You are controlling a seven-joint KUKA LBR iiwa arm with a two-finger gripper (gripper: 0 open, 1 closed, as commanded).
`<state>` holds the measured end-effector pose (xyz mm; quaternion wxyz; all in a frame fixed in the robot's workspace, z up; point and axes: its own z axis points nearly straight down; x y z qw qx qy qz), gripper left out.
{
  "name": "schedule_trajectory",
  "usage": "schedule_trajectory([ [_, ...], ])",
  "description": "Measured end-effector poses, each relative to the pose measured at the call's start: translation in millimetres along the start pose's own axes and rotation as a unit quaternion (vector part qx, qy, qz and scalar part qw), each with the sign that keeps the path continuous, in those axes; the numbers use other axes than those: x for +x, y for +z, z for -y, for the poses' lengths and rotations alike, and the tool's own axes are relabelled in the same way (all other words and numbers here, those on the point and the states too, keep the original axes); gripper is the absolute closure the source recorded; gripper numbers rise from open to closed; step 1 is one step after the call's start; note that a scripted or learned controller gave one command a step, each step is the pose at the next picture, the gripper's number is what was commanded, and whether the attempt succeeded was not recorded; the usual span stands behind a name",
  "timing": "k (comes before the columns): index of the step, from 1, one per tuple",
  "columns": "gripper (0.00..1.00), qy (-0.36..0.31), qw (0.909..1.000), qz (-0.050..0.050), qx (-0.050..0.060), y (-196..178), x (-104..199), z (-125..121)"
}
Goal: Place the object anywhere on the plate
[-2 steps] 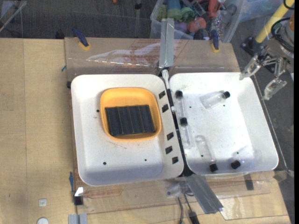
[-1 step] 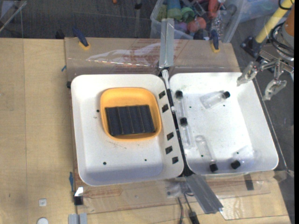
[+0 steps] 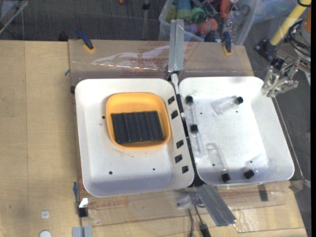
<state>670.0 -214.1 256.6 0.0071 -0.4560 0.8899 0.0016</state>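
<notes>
A yellow-orange plate (image 3: pixel 136 99) sits in the left white bin (image 3: pixel 94 167). A black ribbed rectangular object (image 3: pixel 137 127) lies flat on the plate, covering most of its middle. My gripper (image 3: pixel 279 81) hangs at the far right corner of the right bin (image 3: pixel 276 147), just above its rim. It is far from the plate, and I see nothing held in it. The arm reaches in from the upper right.
Several clear tubes with black caps lie in the right bin: one near the back (image 3: pixel 226 104), one along the left wall (image 3: pixel 191 117), and some at the front (image 3: pixel 236 175). A clear box of colourful toys (image 3: pixel 207 6) stands behind the bins. Bare wooden bench (image 3: pixel 34 132) extends left.
</notes>
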Motion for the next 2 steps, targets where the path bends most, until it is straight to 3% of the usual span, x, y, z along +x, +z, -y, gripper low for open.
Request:
schedule_trajectory([
  [1, 1.00, -0.118, 0.9930, -0.003, 0.000, -92, 6, 4],
  [2, 1.00, -0.284, 0.9587, -0.003, -0.001, -128, 5, 3],
])
